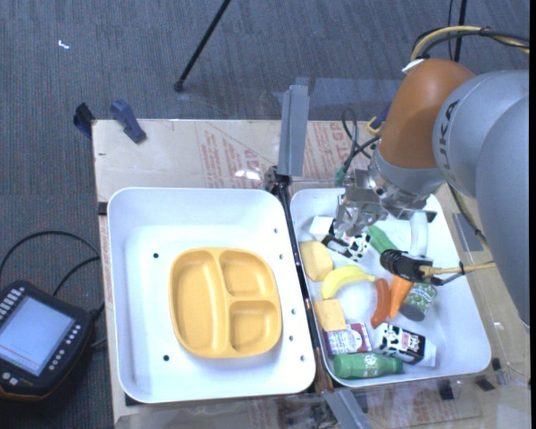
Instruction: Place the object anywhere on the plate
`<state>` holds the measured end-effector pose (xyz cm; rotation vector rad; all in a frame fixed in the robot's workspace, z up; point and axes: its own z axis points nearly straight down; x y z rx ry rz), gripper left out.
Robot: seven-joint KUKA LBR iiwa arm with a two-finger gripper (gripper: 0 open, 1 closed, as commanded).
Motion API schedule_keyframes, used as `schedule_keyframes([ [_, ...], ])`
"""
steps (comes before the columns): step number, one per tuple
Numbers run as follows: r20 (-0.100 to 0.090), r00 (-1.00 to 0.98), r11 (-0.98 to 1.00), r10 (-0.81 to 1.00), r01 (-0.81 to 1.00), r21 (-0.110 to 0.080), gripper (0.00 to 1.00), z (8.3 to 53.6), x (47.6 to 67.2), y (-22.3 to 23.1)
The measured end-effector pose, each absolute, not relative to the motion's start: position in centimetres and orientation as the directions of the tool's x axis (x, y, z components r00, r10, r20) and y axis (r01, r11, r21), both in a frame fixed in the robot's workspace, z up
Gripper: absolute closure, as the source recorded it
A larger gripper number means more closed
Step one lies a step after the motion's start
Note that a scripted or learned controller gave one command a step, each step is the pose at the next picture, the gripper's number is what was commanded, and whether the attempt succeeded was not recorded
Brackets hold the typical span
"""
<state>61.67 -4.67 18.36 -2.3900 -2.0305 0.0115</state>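
Observation:
A yellow plate (225, 301) with three compartments lies in the middle of the left bin (134, 231), with nothing on it. My gripper (351, 228) hangs low in the upper part of the right bin (469, 329), right over a small black-and-white spotted item (357, 246). Whether it touches or holds that item is hidden by the wrist. Close below lie a yellow banana (347, 280), a pale yellow block (316, 259) and an orange carrot (394, 298).
The right bin is crowded: a green bottle (366, 365), a cow-patterned carton (404, 340), a maroon carton (348, 338), a second yellow block (330, 314) and a grey can (418, 300). A grey post (293, 137) stands behind the bins' shared wall.

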Motion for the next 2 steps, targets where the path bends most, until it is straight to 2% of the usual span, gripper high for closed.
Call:
schedule_keyframes([
  [1,-0.002,0.163,-0.163,0.987,0.987,-0.009,1.00,21.7,58.7,4.5],
  [2,0.000,-0.158,0.158,0.987,0.987,-0.010,1.00,18.3,55.0,10.5],
])
